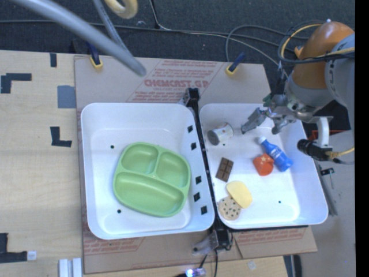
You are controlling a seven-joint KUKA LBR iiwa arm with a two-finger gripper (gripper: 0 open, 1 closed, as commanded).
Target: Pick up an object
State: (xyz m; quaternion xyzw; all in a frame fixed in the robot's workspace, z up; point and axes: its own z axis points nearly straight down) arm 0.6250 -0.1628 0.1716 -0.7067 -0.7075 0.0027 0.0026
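Note:
My gripper (266, 126) hangs over the back of the right bin (314, 212), its two fingers spread open with nothing between them. Just below it lies a blue bottle (275, 154) with a white cap, and a red-orange round item (263, 165) touches the bottle's left side. A small grey and white cup (219, 134) lies on its side to the gripper's left. Further forward are a brown chocolate bar (224, 169), a pale yellow piece (239, 193) and a chocolate-chip cookie (230, 209).
The left bin (92, 154) holds a green divided plate (152, 178). A black divider (198, 154) runs between the bins. Cables loop behind the right bin, and the orange-banded arm (323, 56) enters from the right.

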